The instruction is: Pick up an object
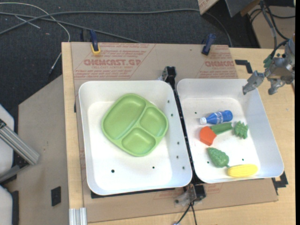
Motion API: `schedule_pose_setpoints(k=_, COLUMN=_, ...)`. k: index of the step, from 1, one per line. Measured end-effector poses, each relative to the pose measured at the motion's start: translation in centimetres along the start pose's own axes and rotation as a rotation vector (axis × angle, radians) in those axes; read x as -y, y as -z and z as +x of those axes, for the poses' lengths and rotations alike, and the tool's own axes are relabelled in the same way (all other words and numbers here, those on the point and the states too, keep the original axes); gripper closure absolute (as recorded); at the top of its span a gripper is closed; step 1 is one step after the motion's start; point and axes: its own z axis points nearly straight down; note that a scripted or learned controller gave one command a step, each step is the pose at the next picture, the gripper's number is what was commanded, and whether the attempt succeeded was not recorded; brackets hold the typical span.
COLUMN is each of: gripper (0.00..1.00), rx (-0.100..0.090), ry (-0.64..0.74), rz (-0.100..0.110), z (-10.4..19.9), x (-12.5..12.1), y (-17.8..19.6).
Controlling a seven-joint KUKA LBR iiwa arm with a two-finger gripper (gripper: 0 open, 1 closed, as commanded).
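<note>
Camera view, looking down at a slant: cardboard-topped bench [140, 55] taking up most of the frame, red print on the board, dark carpet w/ cables lying across the upper left. Two white bins sitting side by side on it, touching along the centre seam. Left bin [93, 172] is sitting center-left of frame, holding a green divided plate [135, 124], three compartments, lying flat and rotated a bit, nothing in the compartments. Right bin [267, 139] is sitting center-right, holding the small items, all bunched in its middle and lower part. Going down in size: blue and white bottle [217, 117] lying on its side at the top of the group; green stalk veg [232, 128] w/ a leafy head lying just below it, stem pointing left and touching the orange-red block [207, 135]; bumpy green veg [218, 157] lying below the block; yellow corn piece [242, 170] lying near the bin's lower wall, lower right of frame, just beside the bumpy green one. Gripper [262, 86] is hanging at the right edge of frame, upper right, over the upper right corner of the right bin, well apart from every item. Fingers [251, 84] are spreading wide apart, nothing between them. Blue clamps [95, 45] are gripping the board's top edge.
</note>
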Motion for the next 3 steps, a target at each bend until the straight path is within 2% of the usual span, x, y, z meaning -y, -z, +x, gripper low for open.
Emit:
schedule_pose_setpoints(k=1, gripper=0.0, rx=0.003, ry=0.003, rz=-0.011, z=0.1, x=-0.2, y=0.6)
schedule_pose_setpoints(k=2, gripper=0.0, rx=0.001, ry=0.002, rz=-0.005, z=-0.1, x=-0.5, y=-5.6)
schedule_pose_setpoints(k=3, gripper=0.0, rx=0.002, ry=0.002, rz=-0.01, z=-0.4, x=-0.5, y=-9.6)
